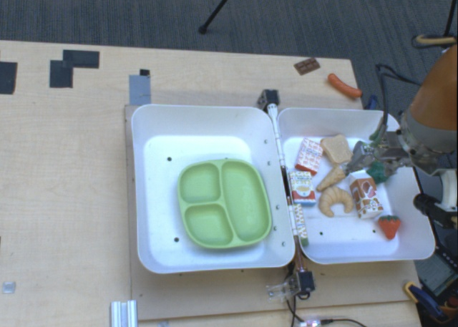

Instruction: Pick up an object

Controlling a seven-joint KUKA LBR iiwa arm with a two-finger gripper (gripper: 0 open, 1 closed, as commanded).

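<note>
The grey two-finger gripper [356, 162] is low in the right-hand shallow white plastic bin [411, 247], and this looks like the approach-and-grasp step: nothing is seen between the fingers, which appear slightly parted with their dark metal tips pointing toward the left bin. Just off the tips lies the pale tan bread-slice toy [335, 149], flat and matte, and just below them the long beige baguette-shaped toy [331, 177], smooth and tapered; either is the likeliest thing to be picked. Further below the fingers rests the curved golden croissant toy [335, 202], ridged and rounded. Beyond the bread, away from the arm, are two glossy printed cartons: the red-and-white box [308, 155] and the smaller red-and-white box [303, 187]. Under the wrist side sits a brown-and-white carton [366, 197], and near the bin's front the red strawberry toy [389, 226]. A teal-green object [378, 172] is partly hidden behind the fingers. The next move seems to call for settling squarely over one piece and closing, since the hard rounded shapes may slip sideways. In the left bin lies a light green three-compartment plastic plate [224, 204].
</note>
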